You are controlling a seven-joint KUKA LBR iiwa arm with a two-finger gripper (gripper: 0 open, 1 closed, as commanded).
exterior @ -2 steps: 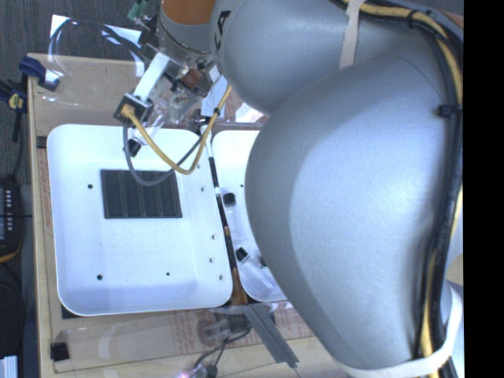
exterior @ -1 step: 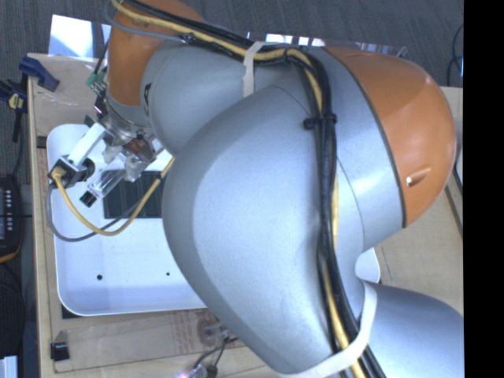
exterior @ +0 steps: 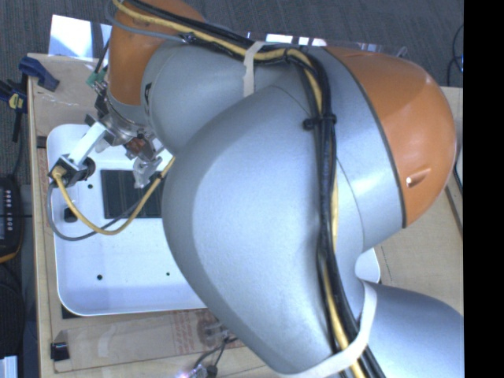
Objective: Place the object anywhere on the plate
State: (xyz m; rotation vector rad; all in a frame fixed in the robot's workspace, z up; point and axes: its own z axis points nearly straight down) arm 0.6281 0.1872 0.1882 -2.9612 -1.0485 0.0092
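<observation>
A dark, flat rectangular thing (exterior: 126, 193) lies on the floor of the left white bin (exterior: 94, 290); its right part is hidden behind my arm. My gripper (exterior: 144, 166) hangs over the upper edge of that dark rectangle, near the bin's back half. The big grey and orange arm (exterior: 299, 195) covers whatever lies to the right.
The arm's body hides the right bin and most of the bench. A blue clamp (exterior: 35, 73) sits at the bench's far left corner. A black device (exterior: 8, 211) lies off the left edge, and a small black block (exterior: 59, 350) rests by the front left corner.
</observation>
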